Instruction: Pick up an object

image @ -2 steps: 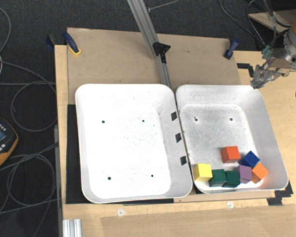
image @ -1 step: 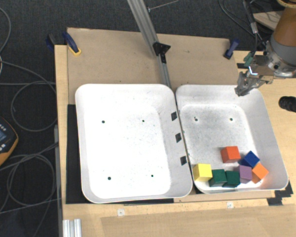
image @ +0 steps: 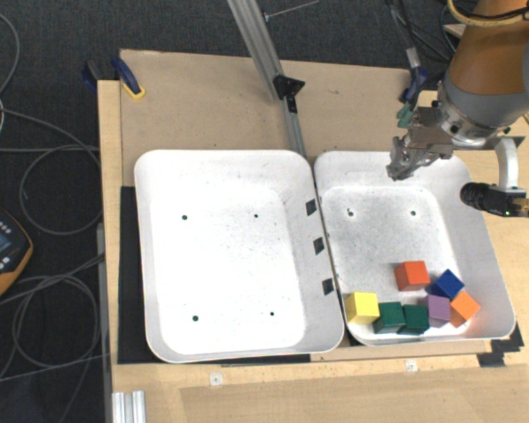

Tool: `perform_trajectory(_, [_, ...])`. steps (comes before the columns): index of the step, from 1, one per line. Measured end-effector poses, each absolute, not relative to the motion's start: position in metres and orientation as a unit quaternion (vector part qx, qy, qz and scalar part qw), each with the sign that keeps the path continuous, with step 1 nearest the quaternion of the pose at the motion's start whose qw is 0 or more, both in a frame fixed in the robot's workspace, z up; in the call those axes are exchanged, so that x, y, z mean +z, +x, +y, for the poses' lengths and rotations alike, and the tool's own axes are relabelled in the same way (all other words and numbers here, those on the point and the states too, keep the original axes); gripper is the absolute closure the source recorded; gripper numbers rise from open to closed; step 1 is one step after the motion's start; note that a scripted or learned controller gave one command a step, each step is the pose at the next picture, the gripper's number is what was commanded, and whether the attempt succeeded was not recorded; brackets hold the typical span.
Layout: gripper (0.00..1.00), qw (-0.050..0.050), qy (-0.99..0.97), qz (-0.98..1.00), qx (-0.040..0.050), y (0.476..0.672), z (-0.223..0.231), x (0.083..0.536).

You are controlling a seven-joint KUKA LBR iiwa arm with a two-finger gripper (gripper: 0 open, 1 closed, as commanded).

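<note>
Overhead, arm angled in from right; claw [image: 403,169] above right bin's [image: 485,236] far edge, finger state indiscernible.

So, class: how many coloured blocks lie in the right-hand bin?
7, clustered at the near end: yellow block, two green blocks, purple block, blue block, red-orange block, orange block. Another could hide beneath the cluster.
</note>
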State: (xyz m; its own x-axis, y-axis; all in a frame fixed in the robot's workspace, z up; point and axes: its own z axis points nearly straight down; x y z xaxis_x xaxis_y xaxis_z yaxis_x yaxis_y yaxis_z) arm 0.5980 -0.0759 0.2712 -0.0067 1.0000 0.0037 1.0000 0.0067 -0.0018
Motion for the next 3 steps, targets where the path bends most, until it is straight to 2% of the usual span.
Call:
perform_trajectory(1, [1.0,0.002,-0.705,-0.709,0.0004,0.58,-0.016,0.259])
perform_trajectory(2, [1.0,0.002,-0.705,-0.709,-0.0001,0.57,0.034,0.259])
perform_trajectory(3, [1.0,0.002,-0.704,-0.71,0.0002,0.551,0.087,0.258])
